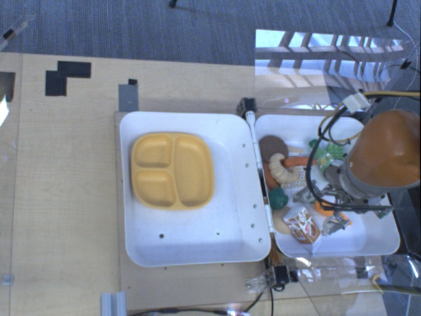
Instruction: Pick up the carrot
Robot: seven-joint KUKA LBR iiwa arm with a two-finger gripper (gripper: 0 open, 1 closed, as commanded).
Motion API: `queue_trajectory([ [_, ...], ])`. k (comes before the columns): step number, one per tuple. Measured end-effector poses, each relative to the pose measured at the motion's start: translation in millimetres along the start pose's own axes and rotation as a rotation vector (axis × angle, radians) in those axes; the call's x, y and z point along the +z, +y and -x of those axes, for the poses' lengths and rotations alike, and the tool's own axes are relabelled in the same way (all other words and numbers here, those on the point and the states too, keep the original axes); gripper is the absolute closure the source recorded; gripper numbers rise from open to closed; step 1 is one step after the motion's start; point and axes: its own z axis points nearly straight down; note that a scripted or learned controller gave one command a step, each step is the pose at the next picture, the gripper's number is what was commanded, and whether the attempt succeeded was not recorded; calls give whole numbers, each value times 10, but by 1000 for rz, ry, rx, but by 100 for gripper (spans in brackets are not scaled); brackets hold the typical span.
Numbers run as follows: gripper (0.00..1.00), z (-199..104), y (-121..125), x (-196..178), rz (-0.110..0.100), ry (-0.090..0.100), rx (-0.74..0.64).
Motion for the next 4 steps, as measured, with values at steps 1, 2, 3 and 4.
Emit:
queue_trajectory([
  [1,100,53,-13,-123,-8,-13,-3],
  [2,0,52,-12,-119,-8,-12,-3],
  [3,100,106,-26,-245,-17,-26,-6],
  [4,0,104,-24,-240,-16,-25,-6],
])
